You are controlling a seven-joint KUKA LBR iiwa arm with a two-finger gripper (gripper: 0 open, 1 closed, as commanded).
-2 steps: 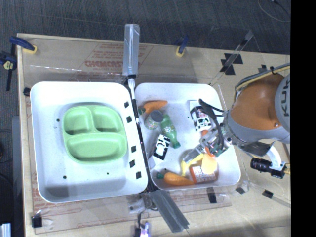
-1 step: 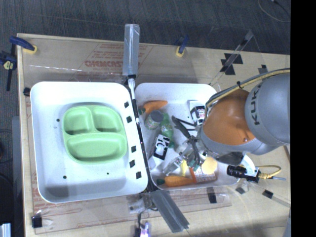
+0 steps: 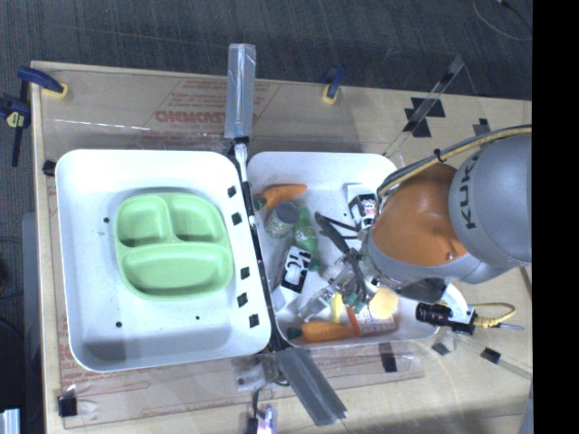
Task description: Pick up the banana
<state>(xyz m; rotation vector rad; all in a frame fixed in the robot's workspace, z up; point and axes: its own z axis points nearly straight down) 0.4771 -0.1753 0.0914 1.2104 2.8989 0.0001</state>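
Claw (image 3: 336, 289) low among right bin (image 3: 271, 165) clutter; its opening and grip cannot be told.

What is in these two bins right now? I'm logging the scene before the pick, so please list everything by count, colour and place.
Bins: two, white, side by side on the bench.
Divided tray: one, light green, three compartments, in the left bin.
Carrots: two, orange; one at the far side of the right bin, one at its near edge.
Banana: one, yellow, near side of the right bin, mostly hidden under the pincer.
Bottle: one, green with grey cap, below the far carrot.
Clamps: blue and yellow, along the bench's far edge.
Arm: one, grey with orange band, over the right bin.
Pincer: one, low over the clutter.
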